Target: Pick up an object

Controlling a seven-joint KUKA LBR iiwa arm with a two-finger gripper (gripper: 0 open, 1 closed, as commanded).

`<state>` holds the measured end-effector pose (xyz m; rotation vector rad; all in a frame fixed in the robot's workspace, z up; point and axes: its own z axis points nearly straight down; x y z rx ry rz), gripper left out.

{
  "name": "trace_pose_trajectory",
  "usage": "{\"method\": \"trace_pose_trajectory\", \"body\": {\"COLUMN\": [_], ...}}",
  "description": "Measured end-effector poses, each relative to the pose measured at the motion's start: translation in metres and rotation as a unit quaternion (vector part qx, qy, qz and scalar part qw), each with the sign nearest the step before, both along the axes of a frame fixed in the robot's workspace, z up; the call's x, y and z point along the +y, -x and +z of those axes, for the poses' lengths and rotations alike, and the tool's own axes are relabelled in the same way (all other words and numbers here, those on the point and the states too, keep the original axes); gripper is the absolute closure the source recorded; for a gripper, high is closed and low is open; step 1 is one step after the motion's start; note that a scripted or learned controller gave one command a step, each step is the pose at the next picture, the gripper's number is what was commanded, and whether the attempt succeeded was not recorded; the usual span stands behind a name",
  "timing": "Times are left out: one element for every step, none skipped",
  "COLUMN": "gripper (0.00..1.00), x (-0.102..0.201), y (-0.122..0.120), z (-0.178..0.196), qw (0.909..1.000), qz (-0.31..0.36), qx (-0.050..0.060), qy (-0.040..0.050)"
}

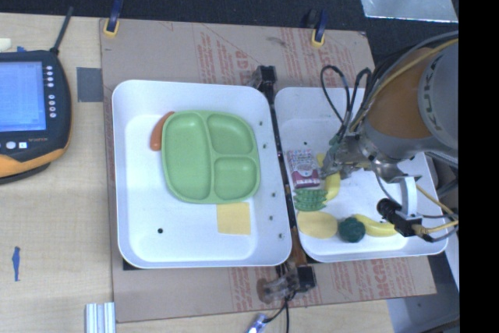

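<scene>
Grey metal claw (330, 164) down low in the right white plastic bin (312, 107), just above a small pink packet (303, 168), a green round toy (309, 200) and a yellow toy banana (333, 186). Left white bin (129, 168): green divided plastic plate (209, 157), yellow square slice (234, 218).
</scene>
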<state>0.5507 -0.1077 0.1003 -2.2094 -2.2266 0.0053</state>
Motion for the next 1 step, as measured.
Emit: {"method": "trace_pose_trajectory", "body": {"gripper": [1.0], "x": [0.089], "y": [0.0195], "z": [0.0918], "qw": [1.0], "qz": [-0.001], "qx": [-0.002], "qy": [0.0]}}
